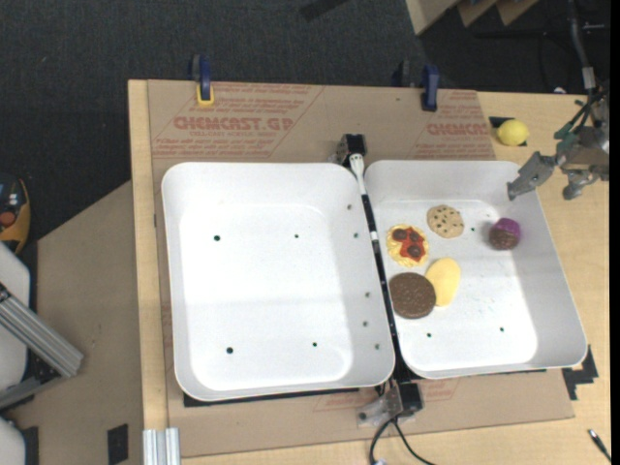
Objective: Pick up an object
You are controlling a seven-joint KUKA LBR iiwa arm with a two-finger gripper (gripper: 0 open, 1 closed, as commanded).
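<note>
From where I stood, the left bin (pixel 262 279) lay nearest. In the right bin (pixel 542 308) the food pieces clustered toward its 9 o'clock side: a dark brown round cookie (pixel 413 295) sat closest, touching a pale yellow piece (pixel 445 281) at its 2 o'clock. Just beyond lay a small pizza slice with red topping (pixel 407 244), then a chocolate-chip cookie (pixel 446 221) at its 1 o'clock. A purple ball (pixel 504 232) rested apart at 3 o'clock from that cookie. Farther off, the gripper (pixel 550 177) hung over the bin's far right corner, its two fingers spread wide with nothing between them. At its 11 o'clock, a yellow ball (pixel 511 132) lay on the board.
</note>
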